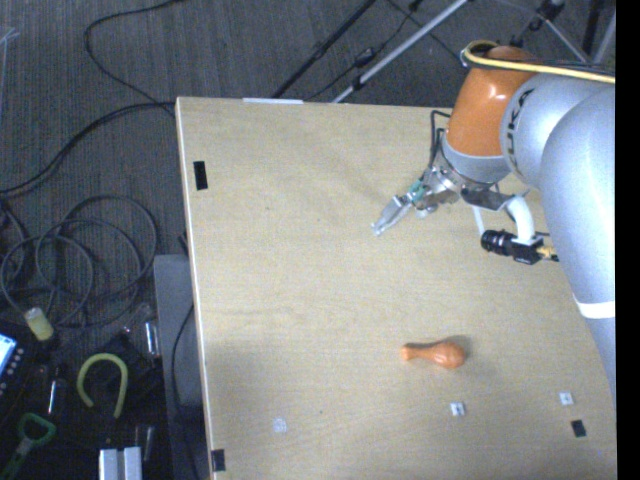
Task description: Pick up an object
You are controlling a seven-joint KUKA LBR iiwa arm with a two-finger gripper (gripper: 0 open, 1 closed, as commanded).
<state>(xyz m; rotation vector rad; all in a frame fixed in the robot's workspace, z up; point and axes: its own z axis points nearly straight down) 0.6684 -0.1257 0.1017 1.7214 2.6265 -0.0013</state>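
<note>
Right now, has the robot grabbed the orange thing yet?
Not yet. Nothing looks done: the orange pear-shaped object lies on the tan board, untouched. In hand: the gripper hangs above the board, well away from it. Left: move over it, close on it, and lift.

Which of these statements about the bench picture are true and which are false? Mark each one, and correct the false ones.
1. An orange, pear-shaped object lies on the tan board. True.
2. The gripper holds the orange object. False: the object lies on the board, apart from the gripper and nearer the camera.
3. The arm comes in from the right of the view. True.
4. The orange object stands upright. False: it lies on its side, narrow end to the left.
5. Cables lie on the floor to the left of the board. True.
</note>
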